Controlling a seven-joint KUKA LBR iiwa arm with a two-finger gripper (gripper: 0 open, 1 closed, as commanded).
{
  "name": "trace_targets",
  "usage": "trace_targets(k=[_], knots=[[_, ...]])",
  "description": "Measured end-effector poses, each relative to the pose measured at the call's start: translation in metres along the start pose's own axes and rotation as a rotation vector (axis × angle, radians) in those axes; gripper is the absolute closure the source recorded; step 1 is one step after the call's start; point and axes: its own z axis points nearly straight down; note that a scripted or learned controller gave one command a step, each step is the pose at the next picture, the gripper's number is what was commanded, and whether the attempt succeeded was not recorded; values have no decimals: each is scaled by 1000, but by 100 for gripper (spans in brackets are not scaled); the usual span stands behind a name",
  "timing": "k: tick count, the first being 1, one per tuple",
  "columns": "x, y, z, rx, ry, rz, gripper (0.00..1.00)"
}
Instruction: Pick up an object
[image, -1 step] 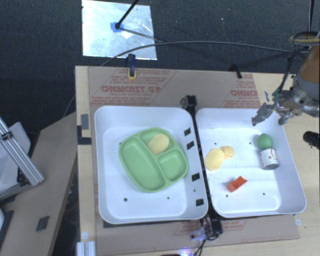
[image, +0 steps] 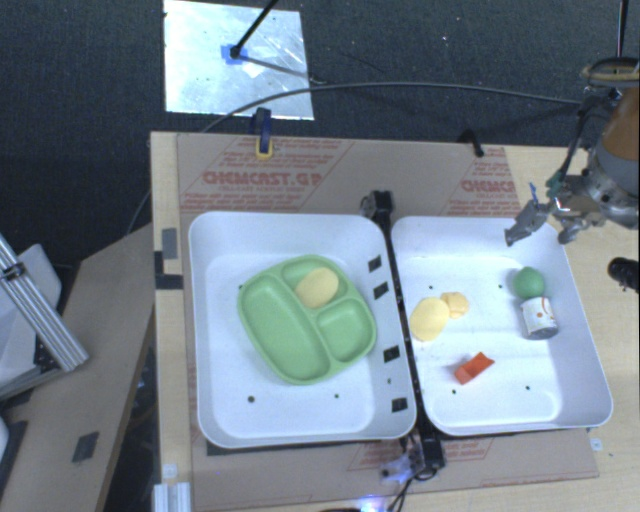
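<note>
while the arm (image: 612, 150) reaches in from the right, its gripper (image: 548, 228) hangs over the far right corner of the right bin (image: 500, 410), jaws apart with nothing between them. two grey fingers (image: 524, 225) splay outward, one toward the bin's inside, the other near its right wall.

right bin contents: a small bottle with a green cap and white body (image: 536, 303) lying near the right wall, closest to the gripper but apart from it; a yellow lemon-shaped piece (image: 430, 319) touching a smaller yellow lump (image: 456, 303), both near the left wall; an orange-red block (image: 474, 367) toward the near side, tilted.

left bin (image: 260, 425): a green divided plate (image: 290, 335) sits about the middle, slanted. a yellow rounded piece (image: 318, 288) lies in its upper small compartment.

both bins rest side by side on a brown sheet printed with red lettering (image: 262, 180).
</note>
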Motion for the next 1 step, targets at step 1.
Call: trace_targets(k=[1], knots=[[9, 1, 57, 4, 1, -3, 0]])
